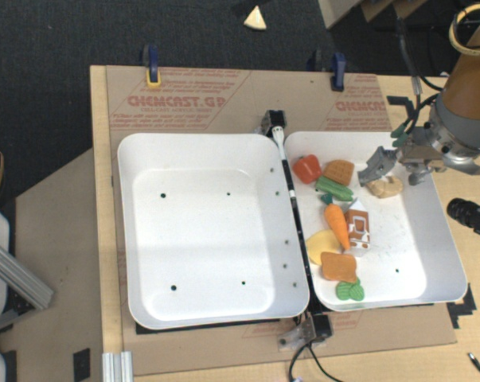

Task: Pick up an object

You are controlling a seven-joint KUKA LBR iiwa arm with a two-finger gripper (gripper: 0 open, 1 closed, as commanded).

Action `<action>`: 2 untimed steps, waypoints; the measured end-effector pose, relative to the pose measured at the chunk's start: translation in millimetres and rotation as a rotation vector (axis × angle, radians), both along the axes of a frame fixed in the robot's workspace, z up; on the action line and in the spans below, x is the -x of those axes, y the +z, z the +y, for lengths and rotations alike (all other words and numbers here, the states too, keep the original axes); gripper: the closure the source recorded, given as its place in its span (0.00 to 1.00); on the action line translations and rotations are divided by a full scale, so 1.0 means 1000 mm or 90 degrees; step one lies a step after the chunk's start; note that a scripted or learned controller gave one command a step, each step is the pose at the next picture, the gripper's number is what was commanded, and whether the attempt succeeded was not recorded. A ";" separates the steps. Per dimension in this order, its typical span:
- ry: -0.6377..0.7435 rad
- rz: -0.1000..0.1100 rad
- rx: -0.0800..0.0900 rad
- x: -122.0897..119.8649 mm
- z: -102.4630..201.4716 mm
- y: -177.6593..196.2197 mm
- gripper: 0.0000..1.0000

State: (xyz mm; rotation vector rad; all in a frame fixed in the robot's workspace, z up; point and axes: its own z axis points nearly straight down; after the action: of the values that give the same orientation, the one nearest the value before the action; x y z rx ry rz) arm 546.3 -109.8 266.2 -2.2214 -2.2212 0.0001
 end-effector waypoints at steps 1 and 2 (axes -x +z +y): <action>0.002 0.006 -0.002 -0.033 0.013 -0.160 0.00; -0.001 -0.002 0.001 -0.035 0.011 -0.140 1.00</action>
State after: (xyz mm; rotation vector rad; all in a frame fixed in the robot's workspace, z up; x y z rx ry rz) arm 581.6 -99.1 126.0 -2.2247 -2.2219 -0.0021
